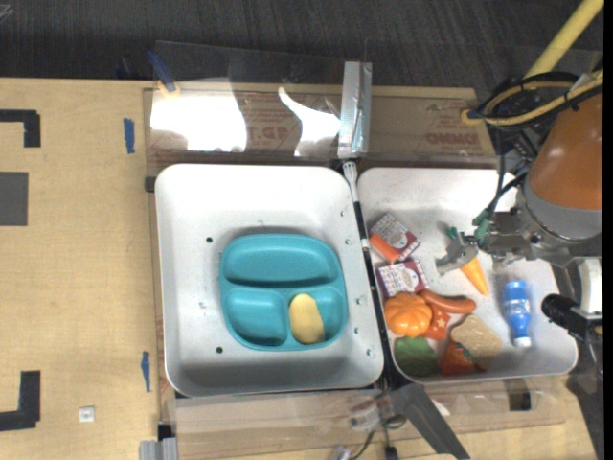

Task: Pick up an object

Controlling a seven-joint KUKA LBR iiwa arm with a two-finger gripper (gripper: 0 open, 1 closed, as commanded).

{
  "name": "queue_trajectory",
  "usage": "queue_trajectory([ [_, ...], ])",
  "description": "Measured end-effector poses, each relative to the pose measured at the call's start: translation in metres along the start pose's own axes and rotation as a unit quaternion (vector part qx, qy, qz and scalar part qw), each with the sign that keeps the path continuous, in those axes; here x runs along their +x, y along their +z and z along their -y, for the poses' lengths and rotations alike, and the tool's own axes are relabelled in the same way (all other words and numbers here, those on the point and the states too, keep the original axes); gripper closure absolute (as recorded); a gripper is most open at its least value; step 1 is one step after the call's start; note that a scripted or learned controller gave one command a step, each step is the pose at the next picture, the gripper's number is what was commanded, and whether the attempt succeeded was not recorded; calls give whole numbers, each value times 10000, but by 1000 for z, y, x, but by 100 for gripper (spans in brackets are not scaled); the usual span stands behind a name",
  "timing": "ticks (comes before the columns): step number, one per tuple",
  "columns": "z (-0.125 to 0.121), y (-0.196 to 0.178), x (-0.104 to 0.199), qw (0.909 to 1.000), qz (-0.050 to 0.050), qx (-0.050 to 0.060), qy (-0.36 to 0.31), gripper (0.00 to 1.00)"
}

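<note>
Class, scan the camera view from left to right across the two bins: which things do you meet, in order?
Teal plastic divided tray → yellow egg-shaped toy resting in it → orange toy pumpkin → metal two-finger gripper → small blue plastic bottle.

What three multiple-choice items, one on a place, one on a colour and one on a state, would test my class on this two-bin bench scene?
1. Where does the yellow potato-like piece lie?
A. in the teal divided tray in the left bin
B. in the right bin
C. on the bench

2. What colour is the small bottle in the right bin?
A. red
B. blue
C. black

3. How does the gripper stand?
A. over the left bin
B. parked outside both bins
C. over the right bin, beside the orange carrot

Key: 1 A, it sits in a lower tray compartment; 2 B, blue with a white label; 3 C, the arm reaches above the toy clutter.
</note>
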State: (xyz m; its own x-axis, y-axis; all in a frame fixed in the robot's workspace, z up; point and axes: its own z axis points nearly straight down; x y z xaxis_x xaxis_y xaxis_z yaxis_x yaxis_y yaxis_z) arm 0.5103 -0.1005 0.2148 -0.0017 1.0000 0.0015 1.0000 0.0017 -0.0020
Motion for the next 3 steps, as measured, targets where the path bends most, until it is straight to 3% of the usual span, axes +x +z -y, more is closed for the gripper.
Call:
queue_trajectory([
  [1,-48,117,-107,9994,-31,-54,334,0],
  [2,-110,128,-81,9924,7,-33,1231,0],
  [3,-150,129,-80,9981,11,138,597,0],
])
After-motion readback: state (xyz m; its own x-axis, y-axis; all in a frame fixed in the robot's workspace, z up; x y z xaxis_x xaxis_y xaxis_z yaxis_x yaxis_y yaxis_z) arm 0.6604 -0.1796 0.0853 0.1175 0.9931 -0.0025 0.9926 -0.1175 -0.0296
